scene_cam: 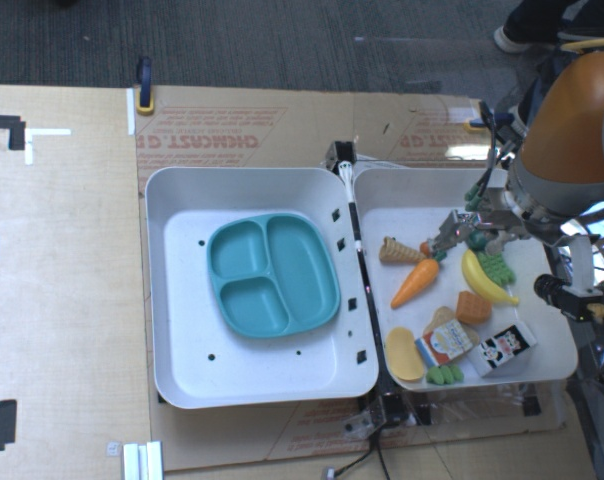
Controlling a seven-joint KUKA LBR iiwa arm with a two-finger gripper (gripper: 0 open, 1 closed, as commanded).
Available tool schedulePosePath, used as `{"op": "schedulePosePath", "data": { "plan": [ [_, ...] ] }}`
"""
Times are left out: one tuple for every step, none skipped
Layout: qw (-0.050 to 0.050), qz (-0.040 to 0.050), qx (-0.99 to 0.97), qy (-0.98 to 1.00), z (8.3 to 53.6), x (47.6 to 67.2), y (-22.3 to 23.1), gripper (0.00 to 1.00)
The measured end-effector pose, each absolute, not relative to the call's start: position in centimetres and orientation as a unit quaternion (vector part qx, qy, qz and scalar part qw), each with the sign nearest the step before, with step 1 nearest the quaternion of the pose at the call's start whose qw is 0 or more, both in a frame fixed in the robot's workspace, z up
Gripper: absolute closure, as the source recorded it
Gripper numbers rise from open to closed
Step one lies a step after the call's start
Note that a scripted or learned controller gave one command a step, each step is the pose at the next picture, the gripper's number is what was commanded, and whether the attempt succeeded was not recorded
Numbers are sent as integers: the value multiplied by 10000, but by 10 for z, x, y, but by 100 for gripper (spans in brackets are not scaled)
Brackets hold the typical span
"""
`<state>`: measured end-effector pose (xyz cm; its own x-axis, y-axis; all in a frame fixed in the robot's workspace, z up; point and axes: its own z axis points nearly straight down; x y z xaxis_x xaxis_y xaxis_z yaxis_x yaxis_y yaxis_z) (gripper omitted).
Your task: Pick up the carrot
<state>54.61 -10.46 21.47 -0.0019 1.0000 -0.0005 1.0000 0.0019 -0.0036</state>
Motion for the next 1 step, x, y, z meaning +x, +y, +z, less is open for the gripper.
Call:
{"op": "schedulePosePath", "data": {
  "plan": [
    [6,5,-7308,-6826,91,535,-119,0]
  ]
}}
